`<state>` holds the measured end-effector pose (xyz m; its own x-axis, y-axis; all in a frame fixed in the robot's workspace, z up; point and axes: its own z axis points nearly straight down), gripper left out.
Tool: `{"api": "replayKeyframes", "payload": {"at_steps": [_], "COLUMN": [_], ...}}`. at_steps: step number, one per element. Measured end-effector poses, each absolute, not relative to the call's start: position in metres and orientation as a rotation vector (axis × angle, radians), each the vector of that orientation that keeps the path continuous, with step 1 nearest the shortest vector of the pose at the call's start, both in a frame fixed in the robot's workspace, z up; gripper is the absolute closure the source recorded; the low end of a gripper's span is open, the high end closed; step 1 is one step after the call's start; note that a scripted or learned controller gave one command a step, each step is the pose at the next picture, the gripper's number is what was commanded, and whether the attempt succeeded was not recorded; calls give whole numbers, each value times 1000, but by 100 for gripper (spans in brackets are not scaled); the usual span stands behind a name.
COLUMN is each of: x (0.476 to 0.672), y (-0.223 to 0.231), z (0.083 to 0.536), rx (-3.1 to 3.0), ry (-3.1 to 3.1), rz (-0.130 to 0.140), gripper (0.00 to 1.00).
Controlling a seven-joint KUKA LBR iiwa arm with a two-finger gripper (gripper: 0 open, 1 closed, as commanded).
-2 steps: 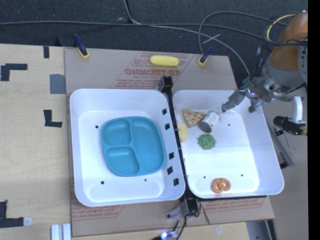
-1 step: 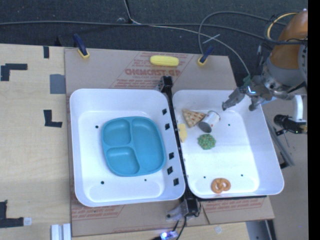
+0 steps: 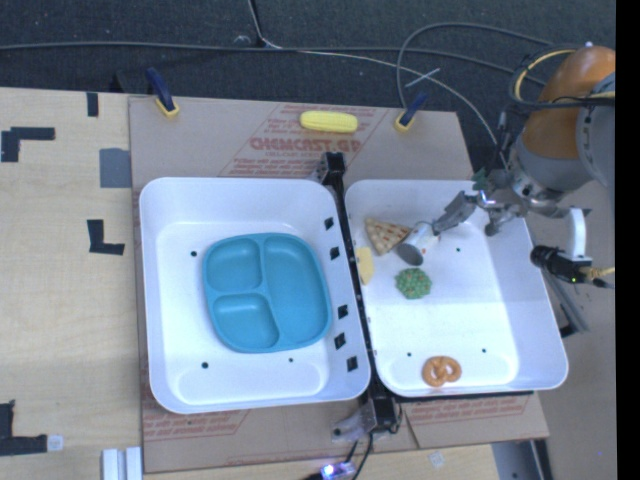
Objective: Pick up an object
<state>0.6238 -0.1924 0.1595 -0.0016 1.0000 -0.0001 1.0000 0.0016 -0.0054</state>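
The right bin (image 3: 520, 318) holds a tan waffle-like wedge (image 3: 384, 234), a small yellow piece (image 3: 365, 265) against its left wall, a green broccoli floret (image 3: 413, 284) and a brown pretzel (image 3: 441, 371) near the front. My gripper (image 3: 414, 245) reaches in from the right and hangs low in the back of this bin. It sits just right of the wedge and just above the broccoli. Nothing is visibly held in it.
The left bin (image 3: 170, 218) carries a blue divided plate (image 3: 267, 291). A yellow banana-shaped object (image 3: 328, 121) lies on the cardboard behind the bins, between two clamps (image 3: 160, 93). Cables run behind the bench and loop near the arm (image 3: 560, 138).
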Motion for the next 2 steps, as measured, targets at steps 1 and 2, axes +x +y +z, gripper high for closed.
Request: {"api": "replayKeyframes", "payload": {"at_steps": [1, 2], "x": [627, 631], "y": [-192, -191], "z": [106, 111], "rx": [-2221, -2225], "ry": [-2226, -2234], "rz": [-16, -24], "gripper": [0, 0]}}
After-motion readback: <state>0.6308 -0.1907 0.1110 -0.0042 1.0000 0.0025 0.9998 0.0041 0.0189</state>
